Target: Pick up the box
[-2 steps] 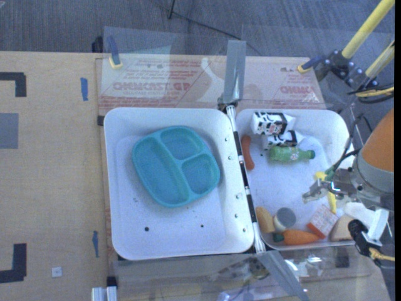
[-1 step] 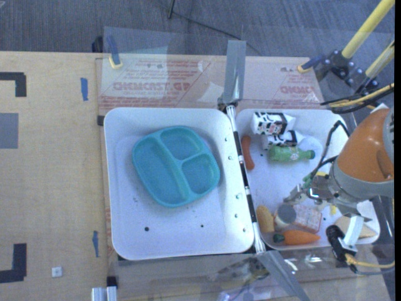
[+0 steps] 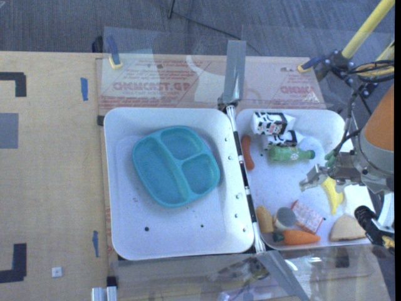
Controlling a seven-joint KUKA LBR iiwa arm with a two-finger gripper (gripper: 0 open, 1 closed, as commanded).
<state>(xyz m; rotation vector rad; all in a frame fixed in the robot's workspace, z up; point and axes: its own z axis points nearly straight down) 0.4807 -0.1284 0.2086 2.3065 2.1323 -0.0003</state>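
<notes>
Tool (image 3: pixel 318 177) hung over the right bin (image 3: pixel 336 119), near the bin's right wall and about midway between its far and near edges. I could not tell whether the tool was open or closed, as the view was too cluttered there. Nothing was visibly in it.

I took the box (image 3: pixel 307 216) to be the small red-and-white printed one. It lay flat on the bin floor close to the near edge, roughly mid-width. This identification is my judgement: a cow-print carton (image 3: pixel 270 125) stood at the far edge, toward the bin's left wall, and could also answer to the name.

Key relation: the box lay from the tool toward the near edge and slightly toward the left wall, close but apart. Its outline sat skewed to the bin walls, with the longer side running from far-left to near-right as best I could judge.

Crowding around it:
- a grey round item (image 3: pixel 286 217) just beside it, on the left-wall side
- a carrot (image 3: pixel 298 236) just beside it, along the near edge
- a banana (image 3: pixel 333 194) near it, toward the right wall and close under the tool

Judgement: the coming move called for a short shift toward the near edge, a wrist turn to match the skew, then a descent. The risk was catching the carrot or the grey item instead.
</notes>
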